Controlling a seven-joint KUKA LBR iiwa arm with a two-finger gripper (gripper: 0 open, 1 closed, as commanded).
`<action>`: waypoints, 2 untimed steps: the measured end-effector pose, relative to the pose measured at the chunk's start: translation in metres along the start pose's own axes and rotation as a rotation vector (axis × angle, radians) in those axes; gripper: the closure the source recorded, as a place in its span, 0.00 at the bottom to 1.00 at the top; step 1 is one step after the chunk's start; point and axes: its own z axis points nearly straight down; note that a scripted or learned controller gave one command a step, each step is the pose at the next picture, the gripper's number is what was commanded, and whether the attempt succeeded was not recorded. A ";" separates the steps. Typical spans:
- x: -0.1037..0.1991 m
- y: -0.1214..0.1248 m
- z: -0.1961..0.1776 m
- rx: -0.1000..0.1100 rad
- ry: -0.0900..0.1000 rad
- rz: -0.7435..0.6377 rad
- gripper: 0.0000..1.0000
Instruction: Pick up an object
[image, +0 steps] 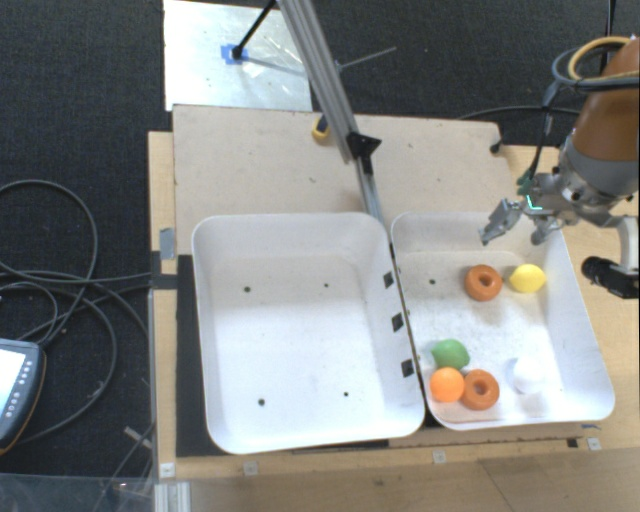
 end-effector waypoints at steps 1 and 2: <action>0.000 0.001 -0.002 -0.004 -0.001 -0.001 0.00; -0.001 0.003 0.039 0.000 -0.001 0.001 0.00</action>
